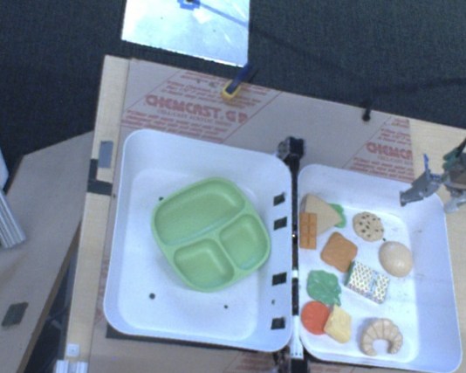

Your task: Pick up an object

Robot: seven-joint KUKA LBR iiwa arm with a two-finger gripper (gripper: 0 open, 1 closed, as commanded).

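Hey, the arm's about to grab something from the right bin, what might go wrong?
1. The toy foods are packed close: the tomato, cheese and broccoli touch, so the fingers may catch two or slip off.
2. The gripper sits at the right bin's far rim and might clip it descending.
3. The egg is round and may roll away.

A light green three-compartment plastic plate lies in the left shallow white bin, frame centre-left.
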